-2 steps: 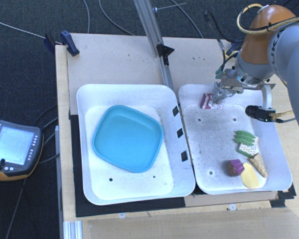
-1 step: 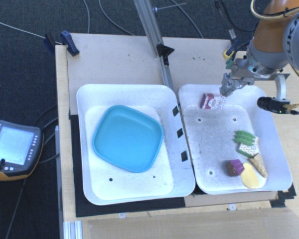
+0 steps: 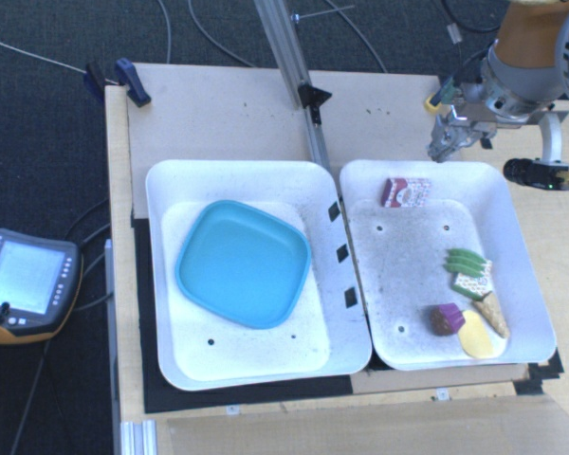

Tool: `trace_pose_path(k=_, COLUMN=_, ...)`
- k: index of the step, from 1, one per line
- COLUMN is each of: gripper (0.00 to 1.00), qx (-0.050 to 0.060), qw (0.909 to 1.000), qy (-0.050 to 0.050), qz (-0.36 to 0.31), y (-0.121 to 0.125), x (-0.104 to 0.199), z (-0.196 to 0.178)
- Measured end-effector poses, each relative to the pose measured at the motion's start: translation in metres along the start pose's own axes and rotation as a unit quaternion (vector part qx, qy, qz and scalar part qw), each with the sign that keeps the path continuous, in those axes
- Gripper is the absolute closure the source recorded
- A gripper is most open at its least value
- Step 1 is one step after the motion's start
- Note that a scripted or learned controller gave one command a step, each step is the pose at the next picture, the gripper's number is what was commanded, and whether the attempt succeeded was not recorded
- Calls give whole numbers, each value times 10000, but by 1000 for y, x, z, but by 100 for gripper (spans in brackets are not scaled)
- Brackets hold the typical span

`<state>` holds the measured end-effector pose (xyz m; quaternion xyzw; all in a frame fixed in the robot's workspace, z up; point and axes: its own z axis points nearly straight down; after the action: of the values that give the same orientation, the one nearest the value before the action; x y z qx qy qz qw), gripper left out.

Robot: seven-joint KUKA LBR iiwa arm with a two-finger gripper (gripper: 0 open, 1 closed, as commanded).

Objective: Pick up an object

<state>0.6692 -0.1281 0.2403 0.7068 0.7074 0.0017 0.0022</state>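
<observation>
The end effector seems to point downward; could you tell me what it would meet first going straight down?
Probably the far rim of the right bin, or bare bench just beyond it; depth is unclear. The end effector hangs right of the red-and-white packet.

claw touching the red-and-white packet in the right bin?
Apart. Camera view shows the claw over the bench past the right bin's far rim, bare white bin floor separating it from the red-and-white packet.

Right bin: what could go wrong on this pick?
1. The purple piece, yellow piece and wedge sit packed together near the right bin's front wall, so the tool may nudge neighbours or catch two.
2. The red packet lies flat by the back wall; a descent there could hit the rim.
</observation>
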Motion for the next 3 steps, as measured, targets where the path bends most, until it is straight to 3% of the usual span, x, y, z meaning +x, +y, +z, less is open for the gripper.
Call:
trace_pose_path(k=1, gripper=100, qx=18, qw=10000, qy=3, qz=3, y=0, x=0, z=-16)
trace_pose_path(k=3, gripper=100, qx=20, qw=10000, qy=11, qz=-21, y=-6, x=114, z=-11)
